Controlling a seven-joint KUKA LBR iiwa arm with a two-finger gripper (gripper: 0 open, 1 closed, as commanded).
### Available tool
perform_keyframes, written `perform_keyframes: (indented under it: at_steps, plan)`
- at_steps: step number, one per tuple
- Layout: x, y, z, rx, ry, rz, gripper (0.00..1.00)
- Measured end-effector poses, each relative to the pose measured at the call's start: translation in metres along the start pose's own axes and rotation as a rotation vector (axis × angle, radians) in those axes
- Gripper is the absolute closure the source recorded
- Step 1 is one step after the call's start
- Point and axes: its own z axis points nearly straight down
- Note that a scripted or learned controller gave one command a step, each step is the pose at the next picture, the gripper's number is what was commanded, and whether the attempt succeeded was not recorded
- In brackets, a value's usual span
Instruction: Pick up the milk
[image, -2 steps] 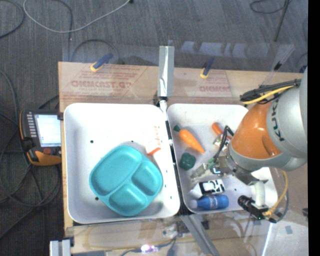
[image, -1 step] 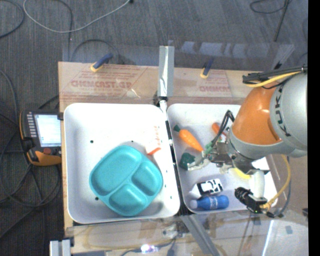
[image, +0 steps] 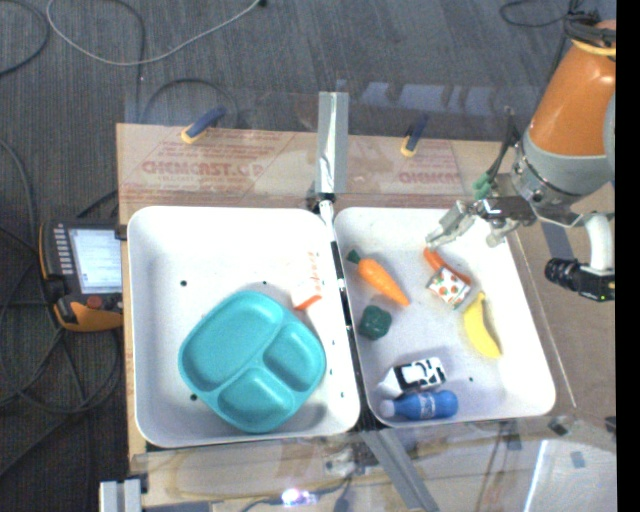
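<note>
The milk (image: 420, 375) is a small white carton with black patches, lying near the front of the right bin (image: 520, 400). A blue bottle (image: 425, 405) lies just in front of it. My gripper (image: 468, 230) hangs over the back of the right bin, well behind the milk. It is open, with nothing between its fingers. Just below the gripper sits a small white box with red and green marks (image: 449, 288).
A carrot (image: 383, 281), a dark green piece (image: 375, 321) and a banana (image: 482, 327) lie in the right bin. The left bin (image: 200, 235) holds a teal divided plate (image: 252, 360) and a small orange bit (image: 307, 300). A metal divider (image: 330, 150) stands behind the bins.
</note>
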Motion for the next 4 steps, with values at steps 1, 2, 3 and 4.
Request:
perform_keyframes:
  at_steps: [1, 2, 3, 4]
  plan:
    - [-0.036, -0.025, 0.174, 0.003, 0.002, 0.110, 0.00]
    - [-0.063, 0.017, 0.201, -0.007, -0.003, 0.031, 0.00]
    - [-0.097, 0.073, 0.200, 0.000, 0.011, -0.022, 0.00]
    - [-0.099, 0.074, 0.191, -0.008, -0.004, -0.024, 1.00]
